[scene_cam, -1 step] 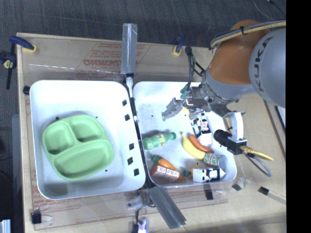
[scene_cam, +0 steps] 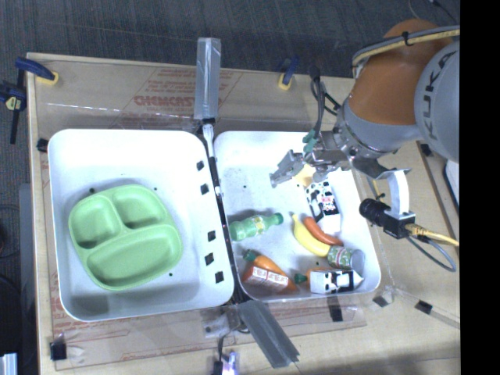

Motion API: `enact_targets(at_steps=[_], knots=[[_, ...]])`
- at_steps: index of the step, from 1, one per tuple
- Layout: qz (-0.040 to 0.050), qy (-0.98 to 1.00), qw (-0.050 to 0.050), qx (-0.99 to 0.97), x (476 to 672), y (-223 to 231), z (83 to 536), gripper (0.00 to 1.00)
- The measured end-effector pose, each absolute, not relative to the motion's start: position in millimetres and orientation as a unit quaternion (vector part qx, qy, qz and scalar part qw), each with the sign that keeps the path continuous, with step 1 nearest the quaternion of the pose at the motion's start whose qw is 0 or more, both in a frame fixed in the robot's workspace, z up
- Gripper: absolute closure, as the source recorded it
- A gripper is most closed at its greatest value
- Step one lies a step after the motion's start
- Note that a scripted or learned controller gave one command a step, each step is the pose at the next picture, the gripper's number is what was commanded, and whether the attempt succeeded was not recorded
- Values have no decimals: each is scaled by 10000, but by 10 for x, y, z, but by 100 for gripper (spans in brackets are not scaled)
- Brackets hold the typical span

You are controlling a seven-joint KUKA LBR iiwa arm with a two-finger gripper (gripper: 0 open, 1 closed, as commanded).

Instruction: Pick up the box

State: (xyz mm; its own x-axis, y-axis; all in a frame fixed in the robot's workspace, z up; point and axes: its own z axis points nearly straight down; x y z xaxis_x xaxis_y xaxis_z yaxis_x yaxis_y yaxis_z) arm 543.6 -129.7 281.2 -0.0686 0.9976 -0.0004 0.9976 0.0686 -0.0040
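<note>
In the right-hand shallow white bin (scene_cam: 234, 151), the grey claw (scene_cam: 293, 165) is hanging low over the far part of the floor, its fingers spread and nothing lying between them. The grey arm with the orange band (scene_cam: 391, 76) is reaching in from the right, above the bin's far right corner.

The task's likely target, a small white carton box with black cow-like patches (scene_cam: 322, 203), is standing just right of the claw and slightly nearer, apart from the fingers as far as the view shows. A second box of similar pattern (scene_cam: 336, 280) is lying on its side at the near right corner, so which of the two is meant is a matter of judgement.

Other contents are sitting in the same bin: a green plastic bottle (scene_cam: 254, 226) near the left wall, a yellow banana (scene_cam: 309, 239) with a red pepper-like piece (scene_cam: 320, 230) resting on it, an orange packet (scene_cam: 267, 276) at the near wall, and a small green-labelled can (scene_cam: 344, 256).

The left white bin (scene_cam: 62, 151) is holding a green compartment tray (scene_cam: 125, 234). Both bins are resting on the tan tabletop (scene_cam: 117, 84).

Progress appears early: the approach seems under way, while closing on a box and lifting it are not yet done.
</note>
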Motion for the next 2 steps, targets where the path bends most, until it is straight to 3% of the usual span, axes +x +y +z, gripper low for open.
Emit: enact_targets(at_steps=[1,2], knots=[[11,-8491,2,-5282,5816,-689,2780,0],[12,-8677,28,-4971,5697,-1489,1402,0]])
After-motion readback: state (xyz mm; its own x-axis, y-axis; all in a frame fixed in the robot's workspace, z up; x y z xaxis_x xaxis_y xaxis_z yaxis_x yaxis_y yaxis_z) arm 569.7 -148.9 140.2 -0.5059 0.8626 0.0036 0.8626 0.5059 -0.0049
